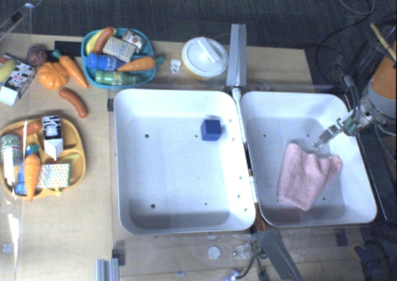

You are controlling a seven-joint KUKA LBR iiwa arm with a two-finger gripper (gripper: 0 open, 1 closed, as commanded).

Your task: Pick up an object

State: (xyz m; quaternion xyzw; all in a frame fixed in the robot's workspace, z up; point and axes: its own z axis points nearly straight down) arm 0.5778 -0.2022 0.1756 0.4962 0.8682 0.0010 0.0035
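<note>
- Object to pick, two candidates in the bins: blue cube [211,129] in the left bin [155,211] and pink cloth [305,175] in the right bin [360,211]. Task doesn't say which; judging by where the arm is, the cloth is the target.
- Far left, on the bench [93,242]: yellow tray [77,168] w/ toy food, loose orange pumpkin [52,75], blue bowl [118,81] w/ more toy food. All outside the bins, well apart from the arm, prob. not in play.
- Behind the bins, near the divider: white lidded tub [205,56]. Also not in play.
- Left bin: cube sits alone, upper-right part of the floor, near the divider wall. Nothing touching it. Untouched as far as I can see.
- Right bin: cloth lies crumpled on the floor, centre to lower part, flat, not lifted.
- Gripper [319,142] comes in from the right, tip down at the cloth's upper edge, touching or just above it; can't tell which.
- Jaws: too small and dark at the tip, can't tell if apart or together. No cloth visible between them.
- Progress, my read: approach done, grasp not confirmed, lift not done. Left to do: close on a fold, raise it clear of the bin floor.
- Risk: thin flat cloth, jaws may pinch only the edge or slip off.
</note>
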